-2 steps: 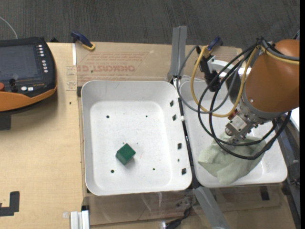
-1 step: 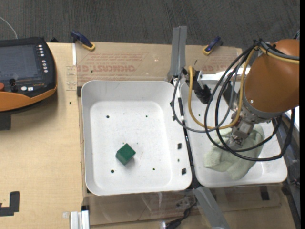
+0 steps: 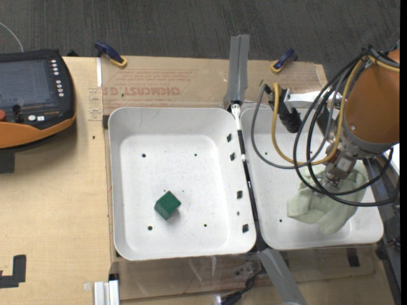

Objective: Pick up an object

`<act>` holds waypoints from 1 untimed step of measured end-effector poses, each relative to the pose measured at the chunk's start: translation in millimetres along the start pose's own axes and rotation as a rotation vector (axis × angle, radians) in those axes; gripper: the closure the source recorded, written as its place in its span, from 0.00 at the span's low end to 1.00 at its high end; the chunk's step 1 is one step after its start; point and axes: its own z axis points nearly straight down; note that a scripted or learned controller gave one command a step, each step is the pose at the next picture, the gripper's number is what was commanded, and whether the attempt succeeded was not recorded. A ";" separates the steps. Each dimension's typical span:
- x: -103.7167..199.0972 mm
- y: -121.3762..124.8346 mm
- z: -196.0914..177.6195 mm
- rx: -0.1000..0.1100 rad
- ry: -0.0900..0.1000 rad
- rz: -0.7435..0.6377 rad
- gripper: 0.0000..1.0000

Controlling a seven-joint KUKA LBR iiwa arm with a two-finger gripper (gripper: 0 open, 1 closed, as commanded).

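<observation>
A small green cube lies in the left bin, toward its front. In the right bin a pale green crumpled cloth sits near the front right. My gripper is down on the top of the cloth, under the orange-banded wrist and its looping cables. Those cables and the wrist hide the tips where they meet the cloth.
A teach pendant rests on the bench at the far left. A grey divider post stands between the bins at the back. Two clamps hold the cardboard at the rear. Black and yellow cables hang over the right bin.
</observation>
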 end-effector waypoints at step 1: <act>-6.1 -7.5 -19.0 0.000 0.002 -0.302 1.00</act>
